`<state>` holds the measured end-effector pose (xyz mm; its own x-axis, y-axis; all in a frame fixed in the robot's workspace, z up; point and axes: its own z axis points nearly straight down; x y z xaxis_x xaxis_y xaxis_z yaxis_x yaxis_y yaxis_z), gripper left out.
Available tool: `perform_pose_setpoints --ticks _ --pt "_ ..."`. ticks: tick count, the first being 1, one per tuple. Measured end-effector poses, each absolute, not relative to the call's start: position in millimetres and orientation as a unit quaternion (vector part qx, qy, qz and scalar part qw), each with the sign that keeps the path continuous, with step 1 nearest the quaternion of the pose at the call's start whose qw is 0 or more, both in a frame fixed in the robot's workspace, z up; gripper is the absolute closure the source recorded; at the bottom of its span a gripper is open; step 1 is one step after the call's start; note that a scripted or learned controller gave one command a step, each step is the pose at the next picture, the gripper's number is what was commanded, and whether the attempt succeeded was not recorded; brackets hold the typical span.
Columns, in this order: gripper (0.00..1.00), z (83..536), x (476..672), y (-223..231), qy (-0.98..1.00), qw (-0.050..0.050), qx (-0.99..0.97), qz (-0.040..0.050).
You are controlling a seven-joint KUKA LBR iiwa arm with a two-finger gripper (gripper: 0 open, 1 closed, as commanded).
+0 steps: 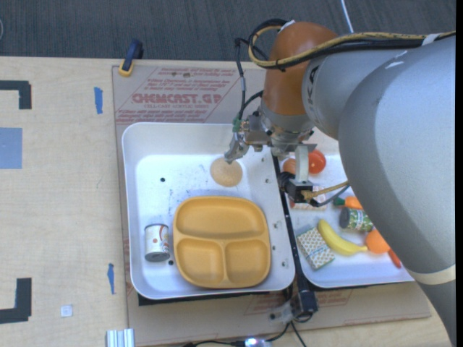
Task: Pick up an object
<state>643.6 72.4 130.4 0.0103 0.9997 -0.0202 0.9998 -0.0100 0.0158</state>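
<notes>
Glossy white bin (145, 194) | round tan disc (226, 173) (matte) | tool (235, 152) grip unclear

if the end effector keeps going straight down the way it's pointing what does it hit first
Most likely the round tan object in the left bin; the end effector points down at it. Depth is unclear from this slanted view.

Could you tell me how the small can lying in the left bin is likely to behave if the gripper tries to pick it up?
The can looks stiff, so it probably won't crush. It seems to lie on its side, so a nudge may roll it. It sits close to the bin wall and the yellow tray, which might crowd the gripper.
</notes>
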Motion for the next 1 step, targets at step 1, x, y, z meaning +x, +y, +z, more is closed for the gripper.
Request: perform_pose_setpoints --ticks 1 --pt "0.00 130.2 643.5 72.5 0.703 0.013 0.711 -0.0016"
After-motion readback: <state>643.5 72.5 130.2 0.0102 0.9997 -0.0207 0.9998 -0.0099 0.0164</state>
